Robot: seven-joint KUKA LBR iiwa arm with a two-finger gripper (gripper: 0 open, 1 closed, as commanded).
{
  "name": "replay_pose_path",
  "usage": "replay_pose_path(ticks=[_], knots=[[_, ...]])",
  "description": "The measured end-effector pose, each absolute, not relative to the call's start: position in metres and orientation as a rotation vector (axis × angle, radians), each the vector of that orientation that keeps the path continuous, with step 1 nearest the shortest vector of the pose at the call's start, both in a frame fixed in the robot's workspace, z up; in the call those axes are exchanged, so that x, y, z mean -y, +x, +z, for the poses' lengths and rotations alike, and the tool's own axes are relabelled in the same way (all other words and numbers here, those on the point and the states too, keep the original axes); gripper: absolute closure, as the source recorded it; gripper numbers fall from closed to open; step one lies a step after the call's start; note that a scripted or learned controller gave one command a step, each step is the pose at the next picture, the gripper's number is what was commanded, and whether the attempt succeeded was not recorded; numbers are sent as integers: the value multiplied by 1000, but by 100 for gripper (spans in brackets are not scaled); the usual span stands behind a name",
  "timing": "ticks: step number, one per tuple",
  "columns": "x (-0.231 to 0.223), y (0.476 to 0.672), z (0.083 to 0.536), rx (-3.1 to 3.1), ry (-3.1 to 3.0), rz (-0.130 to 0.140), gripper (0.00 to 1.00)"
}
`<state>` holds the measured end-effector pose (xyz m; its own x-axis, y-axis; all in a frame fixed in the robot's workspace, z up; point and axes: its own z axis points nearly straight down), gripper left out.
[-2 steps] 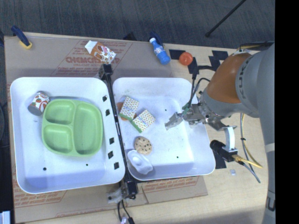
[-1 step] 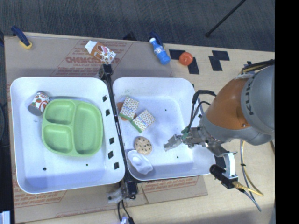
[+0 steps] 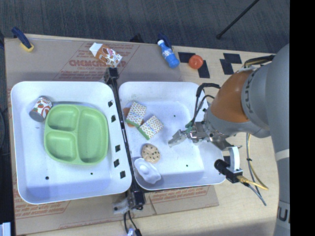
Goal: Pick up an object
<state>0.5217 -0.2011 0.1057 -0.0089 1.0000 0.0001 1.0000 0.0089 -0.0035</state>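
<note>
Arm (image 3: 246,107) overhangs right bin (image 3: 187,173); fingers (image 3: 176,139) near cookie (image 3: 150,153)

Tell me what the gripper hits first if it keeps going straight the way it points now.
The gripper points left and slightly down across the right bin. The cookie looks like the first thing on that line, though height above the bin floor is unclear, so it might pass over it.

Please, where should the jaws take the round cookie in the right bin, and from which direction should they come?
Probably from straight above, closing across its outer edge. The cookie lies flat on the floor of the right bin, so only its thin rim offers a grip. I would put the jaws on its right and left sides, where the floor is bare; the patterned packets and a white object crowd the other two.
</note>
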Motion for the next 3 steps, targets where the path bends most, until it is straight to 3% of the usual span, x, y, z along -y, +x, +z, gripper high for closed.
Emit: replay_pose_path(ticks=[1,2,3], knots=[[132,571,125,2231,-2210,3,0],[55,614,193,2229,-2213,-4,0],[56,614,202,2235,-2206,0,100]])
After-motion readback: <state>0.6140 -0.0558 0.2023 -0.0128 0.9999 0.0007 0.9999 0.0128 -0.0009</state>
